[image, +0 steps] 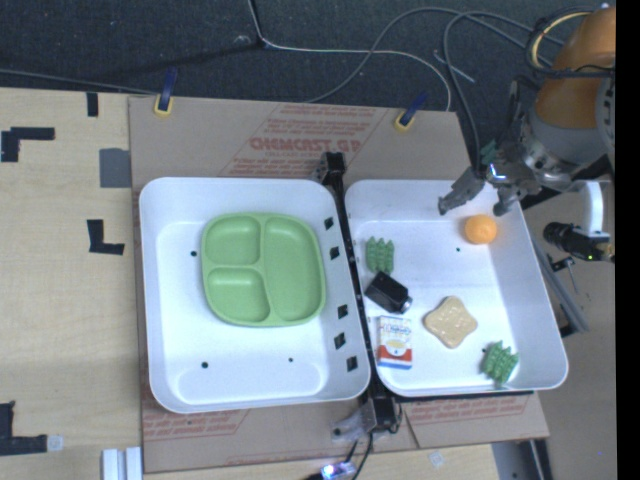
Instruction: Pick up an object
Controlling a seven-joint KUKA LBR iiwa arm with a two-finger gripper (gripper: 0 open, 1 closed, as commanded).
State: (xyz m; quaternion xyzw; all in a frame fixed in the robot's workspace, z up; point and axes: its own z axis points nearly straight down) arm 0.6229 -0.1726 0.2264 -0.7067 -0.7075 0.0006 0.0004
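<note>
My gripper [480, 196] hangs over the far side of the right bin [535, 288], fingers spread wide, nothing between them. Orange ball [481, 230] lies just beside one fingertip, near the bin wall.

Risk: ball is round and would likely roll off if a finger nudges it; the wall close by crowds the approach.

Surface: smooth white bin floor, slick. Left bin [160, 268] carries a green divided plate [264, 269]. Cardboard sheet over a wooden desk [60, 298]; cables trail behind.
</note>
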